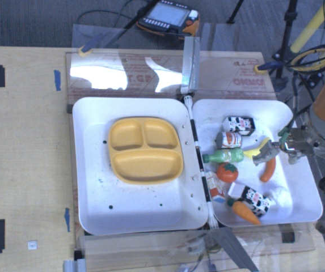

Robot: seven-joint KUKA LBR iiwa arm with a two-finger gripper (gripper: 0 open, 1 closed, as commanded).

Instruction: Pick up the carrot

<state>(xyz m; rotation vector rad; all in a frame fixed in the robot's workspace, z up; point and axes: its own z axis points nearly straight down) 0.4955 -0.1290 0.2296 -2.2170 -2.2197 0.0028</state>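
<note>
At the bottom edge of the right bin (307,205), lower right of frame, lies the carrot (245,211), tip pointing lower right, touching a black-and-white cow-print carton (257,200). Gripper (271,152) sits further up at the bin's right side, w/ an orange-red chili-like item (268,170) just below it; can't tell the jaws' state. Tomato (227,172) & green bottle (226,157) lie near the divider. Left bin (88,169) holds a yellow divided plate (145,149).

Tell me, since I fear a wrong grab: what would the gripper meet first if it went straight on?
Probably the orange-red chili-shaped toy just below the gripper, not the carrot nearer the bin's front edge; depth is unclear.
</note>
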